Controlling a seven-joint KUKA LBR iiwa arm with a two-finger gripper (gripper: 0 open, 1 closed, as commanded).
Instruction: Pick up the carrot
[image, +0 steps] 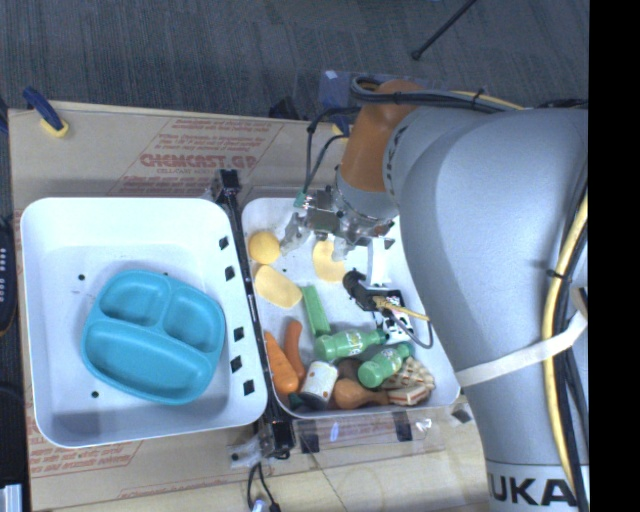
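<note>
We have the carrot (281, 364) down in the right-hand bin (262, 214), hard against its left wall near the front corner. It is orange and tapered, lying flat, its narrow tip pointing up-left along the wall and its thick end toward the front. We see a second, slimmer orange piece (293, 343) just beside it on the right, nearly parallel, the two touching.
</note>
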